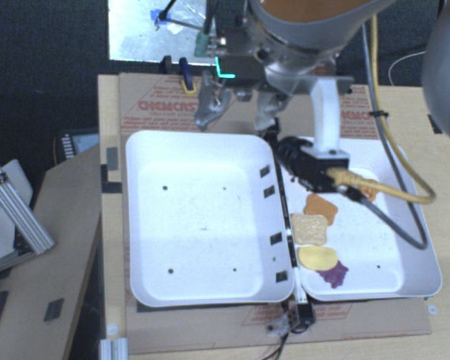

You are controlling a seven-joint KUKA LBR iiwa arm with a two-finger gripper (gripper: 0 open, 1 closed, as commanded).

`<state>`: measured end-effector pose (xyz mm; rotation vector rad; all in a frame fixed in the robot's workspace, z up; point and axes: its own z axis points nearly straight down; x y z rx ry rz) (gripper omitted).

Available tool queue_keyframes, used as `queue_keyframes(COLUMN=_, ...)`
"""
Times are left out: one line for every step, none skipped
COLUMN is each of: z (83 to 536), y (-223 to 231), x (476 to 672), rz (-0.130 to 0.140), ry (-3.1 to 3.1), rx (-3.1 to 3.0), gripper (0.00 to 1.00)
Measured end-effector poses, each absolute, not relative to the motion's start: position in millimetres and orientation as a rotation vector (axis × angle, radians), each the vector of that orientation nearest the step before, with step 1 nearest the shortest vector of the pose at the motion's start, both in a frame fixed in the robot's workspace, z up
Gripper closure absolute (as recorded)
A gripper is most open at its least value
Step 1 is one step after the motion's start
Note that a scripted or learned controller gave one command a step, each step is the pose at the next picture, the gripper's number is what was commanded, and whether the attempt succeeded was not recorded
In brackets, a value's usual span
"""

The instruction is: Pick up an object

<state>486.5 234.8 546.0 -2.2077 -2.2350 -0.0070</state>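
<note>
Bench (pixel 82 201): light wooden top, seen at a slant from above.
Cardboard sheet (pixel 165 100): lies flat on the bench, red print along its far edge, under both bins.
Left bin (pixel 202 216): shallow, white, on the cardboard.
Right bin (pixel 394 265): shallow, white, touching the left bin along 1 side.
Clips (pixel 279 238): dark, along the shared edge of the 2 bins.

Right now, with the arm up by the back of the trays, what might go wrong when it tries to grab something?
The tool hangs over the left bin's back rim, far from the items. The orange piece, cracker, yellow piece and purple piece lie bunched together, so it might snag two or push them away. The yellow cable could drag across the right bin.
</note>
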Motion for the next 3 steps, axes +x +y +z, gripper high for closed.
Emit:
queue_keyframes(z=557, y=235, x=486.7, rz=-0.011, ry=-2.240, rx=-2.203, gripper=1.00)
queue_keyframes(z=568, y=235, x=486.8, rz=-0.014, ry=-2.247, rx=-2.196, gripper=1.00)
queue_keyframes(z=568, y=236, x=486.8, rz=-0.014, ry=-2.249, rx=-2.194, gripper=0.00)
